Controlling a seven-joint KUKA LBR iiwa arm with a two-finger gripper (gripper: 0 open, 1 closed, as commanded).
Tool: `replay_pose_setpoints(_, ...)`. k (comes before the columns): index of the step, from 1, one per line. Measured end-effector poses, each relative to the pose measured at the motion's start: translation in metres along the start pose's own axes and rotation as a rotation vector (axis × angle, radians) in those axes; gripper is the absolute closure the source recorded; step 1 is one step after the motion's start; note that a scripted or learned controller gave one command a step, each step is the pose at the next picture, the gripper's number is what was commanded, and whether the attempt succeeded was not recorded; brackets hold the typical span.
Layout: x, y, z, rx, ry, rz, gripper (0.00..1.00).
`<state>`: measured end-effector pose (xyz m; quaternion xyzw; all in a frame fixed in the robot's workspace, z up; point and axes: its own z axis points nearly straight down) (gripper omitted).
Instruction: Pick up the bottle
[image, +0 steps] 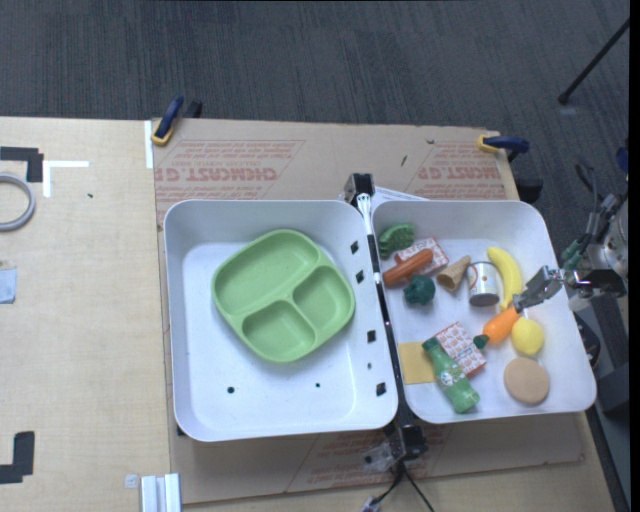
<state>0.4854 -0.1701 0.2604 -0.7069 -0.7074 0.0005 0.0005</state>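
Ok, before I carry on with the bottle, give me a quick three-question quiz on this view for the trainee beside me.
1. True or false: the green bottle lies in the same bin as the green plate.
2. Which item lies closest to the hand? A) the brown cookie B) the banana C) the broccoli
3. Fill in: the bottle's cap end points toward the ____ bin.

Key
1. False: the bottle lies in the right bin, the plate in the left bin.
2. B: the hand sits just right of the banana, at the bin's right edge.
3. Left: the cap points up-left, toward the divider.
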Motion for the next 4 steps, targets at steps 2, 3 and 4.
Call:
replay_pose_setpoints(2,0.106,-0.008,0.012,0.000,0.000,0.044,1.00)
replay_pose_setpoints(3,0.177,-0.008,0.028,0.001,-0.001,0.021,1.00)
replay_pose_setpoints(4,0.260,-0.008,0.062,0.002,-0.001,0.158,1.00)
